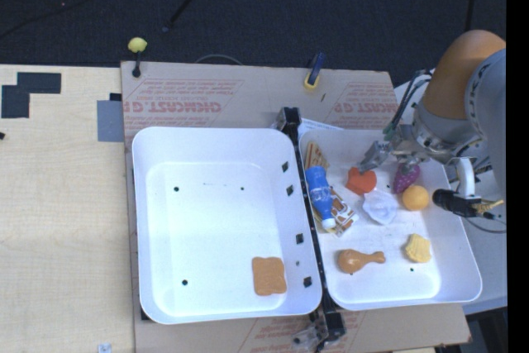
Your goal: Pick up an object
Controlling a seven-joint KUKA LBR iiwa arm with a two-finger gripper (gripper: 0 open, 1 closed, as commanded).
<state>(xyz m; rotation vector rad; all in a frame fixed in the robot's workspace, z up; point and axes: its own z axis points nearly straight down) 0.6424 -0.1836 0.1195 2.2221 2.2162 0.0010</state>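
You had nothing lifted at this moment — the pick was not yet made, and every object lay on a bin floor. The gripper (374, 156) hung low over the far part of the right bin (463, 277), its 2 fingers spread apart with nothing between them. The red toy (361, 180) sat just near of the fingertips, close enough that I judged it the likely target; whether a fingertip touched it, I could not tell. Beside it to the right lay a purple grape bunch (406, 175) and an orange ball (416, 197), with a crumpled white piece (381, 207) just near of the red toy. Further near were a drumstick toy (359, 260) and a yellow chunk (418, 248), well apart from the gripper. The left bin (165, 178) held 1 tan slice (269, 275). What was left — closing on something, then raising it.
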